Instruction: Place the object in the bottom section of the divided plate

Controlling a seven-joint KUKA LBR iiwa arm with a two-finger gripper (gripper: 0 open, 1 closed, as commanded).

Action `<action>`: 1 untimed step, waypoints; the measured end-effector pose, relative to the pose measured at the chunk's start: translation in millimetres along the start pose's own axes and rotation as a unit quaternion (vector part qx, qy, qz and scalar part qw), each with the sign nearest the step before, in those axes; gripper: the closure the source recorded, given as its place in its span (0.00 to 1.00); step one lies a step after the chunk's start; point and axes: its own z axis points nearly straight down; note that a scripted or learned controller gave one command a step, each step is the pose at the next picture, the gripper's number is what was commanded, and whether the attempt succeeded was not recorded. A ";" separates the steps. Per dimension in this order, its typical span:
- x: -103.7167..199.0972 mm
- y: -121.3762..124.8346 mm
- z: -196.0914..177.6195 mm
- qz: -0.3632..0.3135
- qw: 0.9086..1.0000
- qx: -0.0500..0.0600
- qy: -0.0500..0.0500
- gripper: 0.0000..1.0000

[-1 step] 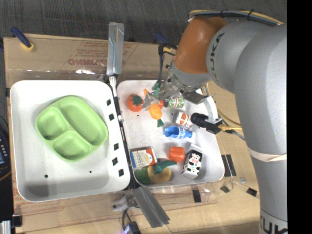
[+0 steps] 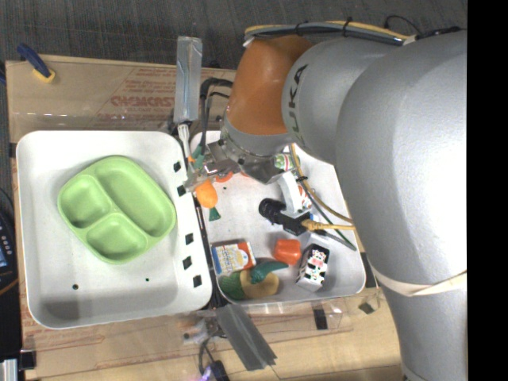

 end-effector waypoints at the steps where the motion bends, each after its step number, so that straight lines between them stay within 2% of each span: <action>1: 65.6 -3.0 0.4 -0.163 0.987 0.001 0.000 1.00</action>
